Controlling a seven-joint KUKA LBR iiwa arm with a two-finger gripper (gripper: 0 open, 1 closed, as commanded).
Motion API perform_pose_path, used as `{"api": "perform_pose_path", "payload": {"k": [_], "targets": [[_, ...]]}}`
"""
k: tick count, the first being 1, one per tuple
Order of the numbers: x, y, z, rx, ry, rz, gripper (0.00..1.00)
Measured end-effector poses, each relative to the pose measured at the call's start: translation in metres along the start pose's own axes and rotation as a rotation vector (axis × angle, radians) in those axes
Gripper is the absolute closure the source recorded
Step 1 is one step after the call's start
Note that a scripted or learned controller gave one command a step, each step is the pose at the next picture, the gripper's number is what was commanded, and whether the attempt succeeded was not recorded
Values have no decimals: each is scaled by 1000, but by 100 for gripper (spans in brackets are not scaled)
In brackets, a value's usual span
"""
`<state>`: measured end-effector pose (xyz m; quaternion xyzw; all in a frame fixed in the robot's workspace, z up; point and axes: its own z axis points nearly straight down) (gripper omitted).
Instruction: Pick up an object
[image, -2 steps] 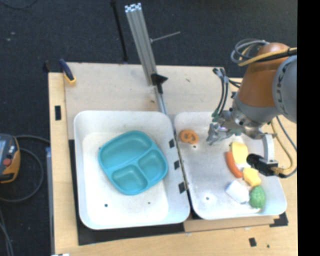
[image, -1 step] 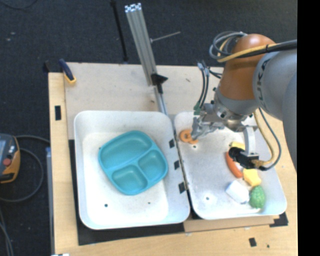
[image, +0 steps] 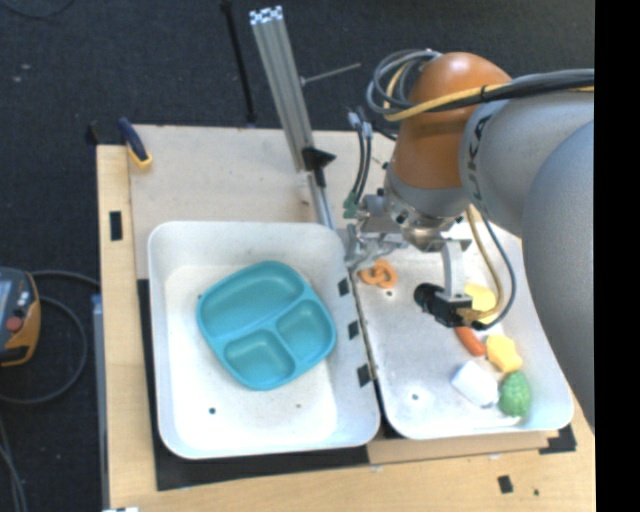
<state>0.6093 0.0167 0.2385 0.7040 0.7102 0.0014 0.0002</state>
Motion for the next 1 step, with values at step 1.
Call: {"api": "perform_pose_path", "payload": {"k": [1], "targets": [[51,2,-11,1,0,1,100]]}}
